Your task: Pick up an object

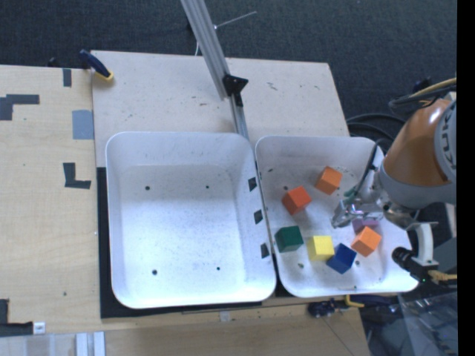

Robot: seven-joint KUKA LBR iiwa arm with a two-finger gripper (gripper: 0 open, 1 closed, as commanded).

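Several small blocks lie in the right bin [312, 150]: an orange block [329, 179], a red block [296, 199], a green block [289, 237], a yellow block [321, 247], a blue block [341, 258] and a second orange block [366, 240]. My gripper [347, 213] hangs low over the right part of this bin, between the two orange blocks. A bit of purple [369, 217] shows just right of the gripper tip, partly hidden by it. I see no block clearly between the fingers.
The left bin [119, 154] sits beside the right one, with a shared rim in the middle. A slanted metal rail [211, 43] crosses the bench top behind the bins. The arm's orange band [419, 143] overhangs the right bin's right edge.
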